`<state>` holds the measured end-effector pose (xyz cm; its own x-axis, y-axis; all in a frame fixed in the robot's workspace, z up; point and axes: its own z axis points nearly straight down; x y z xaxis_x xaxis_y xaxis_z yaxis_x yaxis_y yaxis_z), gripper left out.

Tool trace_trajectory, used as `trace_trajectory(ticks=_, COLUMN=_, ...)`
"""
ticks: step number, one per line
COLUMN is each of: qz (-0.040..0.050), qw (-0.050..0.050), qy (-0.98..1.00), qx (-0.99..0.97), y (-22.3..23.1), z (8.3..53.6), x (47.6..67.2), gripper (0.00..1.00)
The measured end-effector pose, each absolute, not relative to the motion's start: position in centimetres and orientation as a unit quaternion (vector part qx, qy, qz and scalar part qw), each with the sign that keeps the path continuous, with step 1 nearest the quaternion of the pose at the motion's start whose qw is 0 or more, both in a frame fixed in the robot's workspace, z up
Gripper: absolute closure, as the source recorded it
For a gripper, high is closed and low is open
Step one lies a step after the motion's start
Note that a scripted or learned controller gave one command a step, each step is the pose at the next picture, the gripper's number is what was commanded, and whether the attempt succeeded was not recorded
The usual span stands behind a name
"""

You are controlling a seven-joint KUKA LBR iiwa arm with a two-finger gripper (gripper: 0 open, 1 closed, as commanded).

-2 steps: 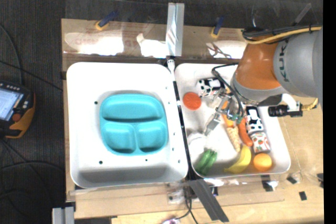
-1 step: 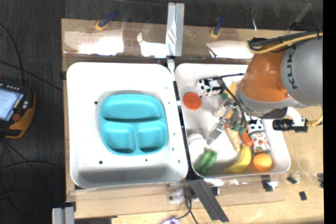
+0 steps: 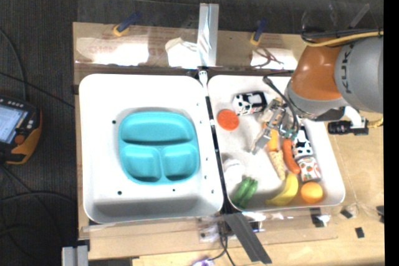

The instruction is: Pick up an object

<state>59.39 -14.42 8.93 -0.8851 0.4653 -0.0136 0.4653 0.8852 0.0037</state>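
Note:
My gripper (image 3: 265, 141) hangs low over the middle of the right bin (image 3: 336, 199), pointing down and to the left. Just right of it lie an orange carrot (image 3: 290, 157) and a small carton with a red label (image 3: 308, 167). A black-and-white cow toy (image 3: 250, 103) lies above the gripper, and a red-orange disc (image 3: 227, 119) sits to its left. Along the bin's near edge lie a green pepper (image 3: 245, 190), a yellow banana (image 3: 284, 190) and an orange (image 3: 311, 191). The view does not show anything held.
The left bin (image 3: 100, 134) holds a teal divided tray (image 3: 158, 145). A small white object (image 3: 231, 166) lies by the divider in the right bin. The arm's orange band and grey body (image 3: 330, 81) cover the right bin's far right corner.

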Motion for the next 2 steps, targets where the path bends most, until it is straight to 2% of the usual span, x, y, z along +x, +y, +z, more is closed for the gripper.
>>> trace_trajectory(ticks=1, qz=0.0002, qw=0.007, qy=0.960, qx=0.280, y=-11.3, z=9.0, x=55.6, gripper=0.00)
trace_trajectory(ticks=2, qz=0.0014, qw=0.006, qy=0.961, qx=0.278, y=-11.9, z=8.9, x=59.4, gripper=0.00)
